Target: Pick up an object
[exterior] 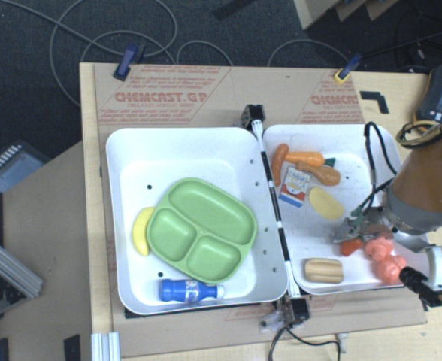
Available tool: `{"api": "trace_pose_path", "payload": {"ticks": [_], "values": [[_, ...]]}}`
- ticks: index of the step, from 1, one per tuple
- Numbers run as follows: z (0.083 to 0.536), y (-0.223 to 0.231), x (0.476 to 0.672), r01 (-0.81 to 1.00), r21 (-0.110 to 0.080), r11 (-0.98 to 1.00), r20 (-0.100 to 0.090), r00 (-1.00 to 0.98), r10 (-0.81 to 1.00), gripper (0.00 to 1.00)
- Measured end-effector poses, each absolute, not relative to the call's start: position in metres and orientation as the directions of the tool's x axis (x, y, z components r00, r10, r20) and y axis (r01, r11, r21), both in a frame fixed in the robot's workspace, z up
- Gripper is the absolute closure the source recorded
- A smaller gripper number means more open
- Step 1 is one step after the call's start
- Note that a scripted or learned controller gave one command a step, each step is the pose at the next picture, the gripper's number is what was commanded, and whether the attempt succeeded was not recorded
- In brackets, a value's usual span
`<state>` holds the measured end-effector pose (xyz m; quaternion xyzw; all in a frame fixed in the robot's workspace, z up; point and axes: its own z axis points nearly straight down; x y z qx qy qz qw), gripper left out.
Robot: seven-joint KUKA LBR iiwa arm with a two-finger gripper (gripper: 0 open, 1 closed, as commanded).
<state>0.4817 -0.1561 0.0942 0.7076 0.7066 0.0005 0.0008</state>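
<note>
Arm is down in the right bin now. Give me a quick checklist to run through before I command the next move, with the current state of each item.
1. Gripper is over the right bin, low among the toys: ok.
2. Finger state visible: cannot tell, the wrist and cables cover it.
3. Object secured between the fingers: cannot tell; a small red piece lies right at the tip.
4. Neighbours close to the tip: not ok, the pink cluster and yellow piece crowd it.
5. Bread roll lies apart from the tip, near the front wall: ok.
6. Left bin contents, green tray, banana and blue bottle, are away from the arm: ok.
</note>
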Motion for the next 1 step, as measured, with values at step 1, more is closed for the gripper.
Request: {"api": "trace_pose_path", "payload": {"ticks": [1], "values": [[0.185, -0.0804, 0.5051, 1.0, 0.002, 0.002, 0.001, -0.002, 1.0, 1.0]]}}
